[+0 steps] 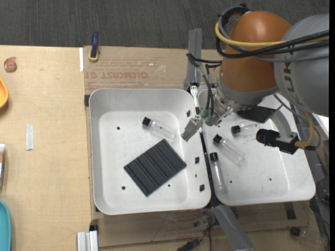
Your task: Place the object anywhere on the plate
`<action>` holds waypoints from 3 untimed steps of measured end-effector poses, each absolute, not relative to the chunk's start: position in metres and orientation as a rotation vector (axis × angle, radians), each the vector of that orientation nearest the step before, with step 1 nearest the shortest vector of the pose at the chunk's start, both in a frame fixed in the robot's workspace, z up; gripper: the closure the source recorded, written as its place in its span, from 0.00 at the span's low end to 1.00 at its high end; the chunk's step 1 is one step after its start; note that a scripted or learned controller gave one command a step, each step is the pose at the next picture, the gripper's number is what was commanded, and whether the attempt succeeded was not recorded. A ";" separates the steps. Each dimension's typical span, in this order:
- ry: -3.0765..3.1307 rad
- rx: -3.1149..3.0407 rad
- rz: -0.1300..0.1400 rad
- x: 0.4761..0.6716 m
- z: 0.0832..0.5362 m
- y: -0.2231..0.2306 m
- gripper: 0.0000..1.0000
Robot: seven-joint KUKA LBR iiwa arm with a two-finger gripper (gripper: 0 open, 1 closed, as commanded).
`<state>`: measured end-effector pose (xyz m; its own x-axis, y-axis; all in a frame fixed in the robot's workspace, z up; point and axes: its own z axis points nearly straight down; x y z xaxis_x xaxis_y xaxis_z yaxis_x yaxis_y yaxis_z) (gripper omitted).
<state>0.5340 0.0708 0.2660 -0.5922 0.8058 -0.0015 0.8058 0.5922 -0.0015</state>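
Lying in the left bin, vial just left of the gripper.

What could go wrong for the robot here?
The gripper hangs right over the wall between the left bin and the right bin, so it might bump that wall. The clear vials, like the one in the left bin, are round and may roll away. The dark ridged plate lies tilted, so a vial dropped near its edge might slide off.
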 end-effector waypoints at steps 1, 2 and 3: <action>2.801 1.419 -0.006 0.535 0.274 0.070 1.00; 2.802 1.419 -0.006 0.535 0.274 0.070 0.00; 2.801 1.419 -0.009 0.536 0.282 0.069 1.00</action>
<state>0.5356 0.0689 0.2822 -0.5913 0.8064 -0.0041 0.8065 0.5913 -0.0044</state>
